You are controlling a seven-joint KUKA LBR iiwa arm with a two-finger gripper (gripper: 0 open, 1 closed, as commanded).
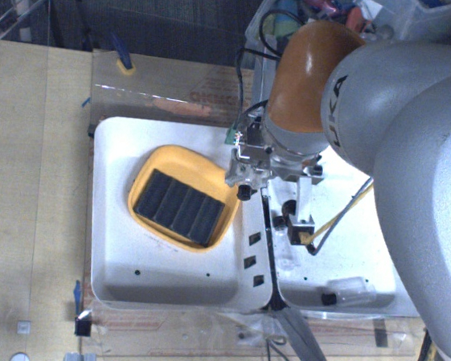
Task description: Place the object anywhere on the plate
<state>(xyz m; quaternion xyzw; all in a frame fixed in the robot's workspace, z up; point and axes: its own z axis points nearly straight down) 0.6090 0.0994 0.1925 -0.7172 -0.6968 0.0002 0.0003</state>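
Observation:
A yellow plate (149,177) lies in the left bin (111,260), tilted toward the bin's upper right. A dark ribbed rectangular object (182,207) rests flat on the plate and covers most of its middle. My gripper (274,199) hangs over the divider between the two bins, just right of the plate's upper right rim. The grey wrist and its orange band (307,72) hide most of it from above. Nothing visible hangs from it.
In the right bin (362,256) a clear tube-like item with a dark cap (348,292) lies near the front wall. A thin yellow rod (343,213) slants beside the gripper. The big grey arm covers the bin's right side. Clutter sits behind the bins.

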